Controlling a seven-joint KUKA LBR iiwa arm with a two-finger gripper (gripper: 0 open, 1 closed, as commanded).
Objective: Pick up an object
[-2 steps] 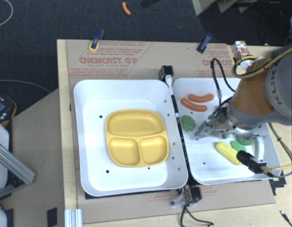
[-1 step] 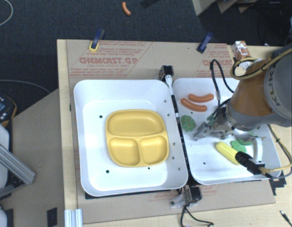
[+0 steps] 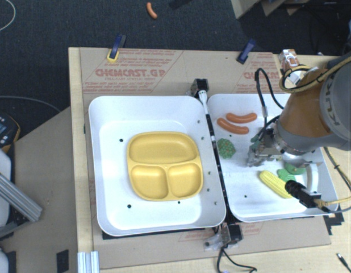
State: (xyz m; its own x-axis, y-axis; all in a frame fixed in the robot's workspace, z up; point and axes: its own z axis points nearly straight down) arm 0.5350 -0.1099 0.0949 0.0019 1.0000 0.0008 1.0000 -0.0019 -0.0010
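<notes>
Nothing is lifted yet: the tool (image 3: 256, 155) hangs low, grip state unclear, beside the green plastic broccoli (image 3: 225, 148); the grasp remains.

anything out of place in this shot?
Yes: one sausage lies on the dark floor beyond the bench, outside both bins. Two more sausages sit in the right bin with the broccoli and corn.

The arm (image 3: 320, 112) is cut off by the picture's right edge and hides the right part of the right bin (image 3: 243, 203). The gripper (image 3: 256, 154) is too small and cluttered to tell how its fingers stand. A green thing (image 3: 289, 175) beside the corn cob (image 3: 276, 183) is partly covered by the arm, so its kind cannot be told.
</notes>
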